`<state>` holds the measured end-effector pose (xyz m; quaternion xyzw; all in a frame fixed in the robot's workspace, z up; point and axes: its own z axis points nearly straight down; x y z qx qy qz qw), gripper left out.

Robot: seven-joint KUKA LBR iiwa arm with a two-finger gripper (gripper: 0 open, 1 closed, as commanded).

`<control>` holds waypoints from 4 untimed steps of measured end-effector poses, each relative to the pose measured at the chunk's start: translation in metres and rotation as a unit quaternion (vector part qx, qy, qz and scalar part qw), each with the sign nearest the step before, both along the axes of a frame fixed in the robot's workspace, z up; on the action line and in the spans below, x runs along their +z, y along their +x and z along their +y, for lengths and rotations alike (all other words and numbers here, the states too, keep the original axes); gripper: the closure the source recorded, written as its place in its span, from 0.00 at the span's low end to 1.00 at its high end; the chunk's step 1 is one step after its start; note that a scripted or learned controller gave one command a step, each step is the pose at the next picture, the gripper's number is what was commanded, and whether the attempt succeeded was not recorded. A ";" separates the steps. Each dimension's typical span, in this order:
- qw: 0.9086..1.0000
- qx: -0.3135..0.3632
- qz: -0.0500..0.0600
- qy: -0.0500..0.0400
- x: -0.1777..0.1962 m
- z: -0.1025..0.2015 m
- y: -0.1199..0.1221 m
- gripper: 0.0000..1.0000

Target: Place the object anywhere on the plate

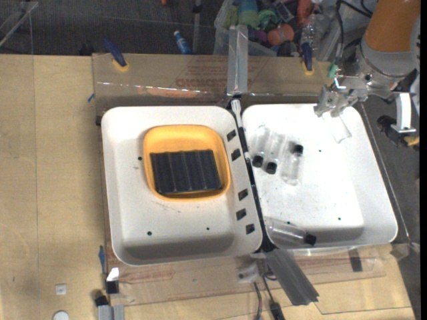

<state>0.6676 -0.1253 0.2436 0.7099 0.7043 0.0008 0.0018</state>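
Note:
An orange-yellow plate [155,145] lies in the left bin [127,212]. A black ridged rectangular object [185,171] rests flat on the plate and covers most of its middle. Several clear vials with black caps [270,155] lie in the right bin [340,192], close to its left wall. One more clear vial [291,233] lies on that bin's front rim. My gripper [331,101] hangs over the right bin's far right corner, well away from the plate and the vials. A faint clear piece [340,131] lies just below it.
A metal divider [235,72] stands between the bins at the back. Black clips [241,193] line the shared wall. A crate of colourful toys [280,9] sits behind the bench. Blue clamps [118,57] hold the back edge.

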 end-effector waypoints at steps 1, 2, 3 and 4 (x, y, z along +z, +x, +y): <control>0.993 0.121 0.000 0.000 0.047 -0.002 0.000 1.00; 0.989 0.147 0.000 -0.001 0.064 -0.024 0.000 1.00; 0.965 0.262 -0.001 -0.002 0.089 -0.065 0.000 1.00; 0.916 0.402 -0.002 -0.003 0.135 -0.099 0.000 1.00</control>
